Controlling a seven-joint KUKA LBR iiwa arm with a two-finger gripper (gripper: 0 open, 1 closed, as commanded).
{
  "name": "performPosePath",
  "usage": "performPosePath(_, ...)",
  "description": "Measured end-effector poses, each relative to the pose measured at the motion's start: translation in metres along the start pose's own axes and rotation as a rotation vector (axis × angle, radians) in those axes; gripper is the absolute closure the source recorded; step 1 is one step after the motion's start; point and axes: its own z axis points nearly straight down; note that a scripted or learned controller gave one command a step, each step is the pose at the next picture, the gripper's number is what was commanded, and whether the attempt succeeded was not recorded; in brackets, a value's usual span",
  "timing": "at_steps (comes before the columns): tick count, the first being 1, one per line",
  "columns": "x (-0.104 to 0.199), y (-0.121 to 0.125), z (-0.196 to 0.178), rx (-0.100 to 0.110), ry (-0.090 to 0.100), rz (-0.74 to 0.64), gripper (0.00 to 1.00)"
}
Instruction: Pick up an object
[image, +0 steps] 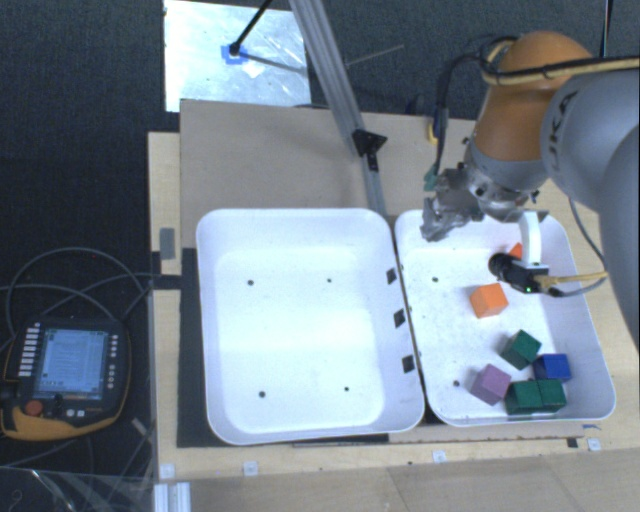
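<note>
Gripper (438, 226) sits over the right bin's (440, 400) far-left corner; can't tell its state, nothing visibly held. Blocks lie loose: orange block (488, 300) mid-bin, green (521, 349), blue (552, 367), purple (491, 383) toward near-right corner. Pick not started; approach, grasp, lift all remain.

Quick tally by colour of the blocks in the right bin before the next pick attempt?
Orange: 1
Green: 2
Blue: 1
Purple: 1
Total: 5, plus a small orange-red bit partly hidden by the gripper hardware.
</note>
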Motion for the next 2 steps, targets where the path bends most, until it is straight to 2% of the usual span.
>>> performPosePath(1,0.054,-0.019,-0.014,-0.002,0.001,-0.001,1.00)
performPosePath(2,0.108,-0.025,-0.017,-0.002,0.001,-0.001,1.00)
